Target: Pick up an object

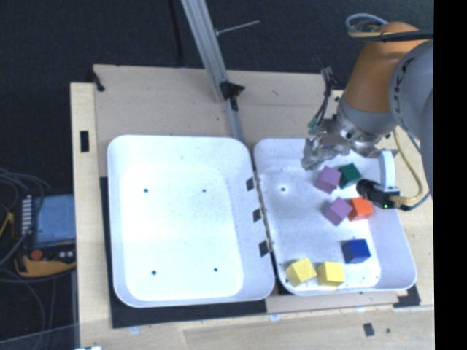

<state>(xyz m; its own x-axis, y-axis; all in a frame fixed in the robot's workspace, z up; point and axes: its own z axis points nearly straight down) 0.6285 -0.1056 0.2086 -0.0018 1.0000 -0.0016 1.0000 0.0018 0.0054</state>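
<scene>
The jaws point(315, 159), whose state I cannot tell, hung near the right bin's point(394, 283) far edge, just beside a purple block point(328, 179).

Bright, even light from above washes out the left bin point(179, 217) to near pure white, hiding surface detail. The picture is soft and slightly grainy, and the surroundings beyond the worktop point(168, 97) fall dark.

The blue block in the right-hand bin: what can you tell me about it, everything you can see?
The small blue cube looks solid, matte and plain. It rests flat on the floor of the shallow white right bin, toward its near right corner, touching nothing else. Two yellow blocks lie just in front of it, an orange block and a purple block beyond it. The gripper is at the bin's far end.
</scene>
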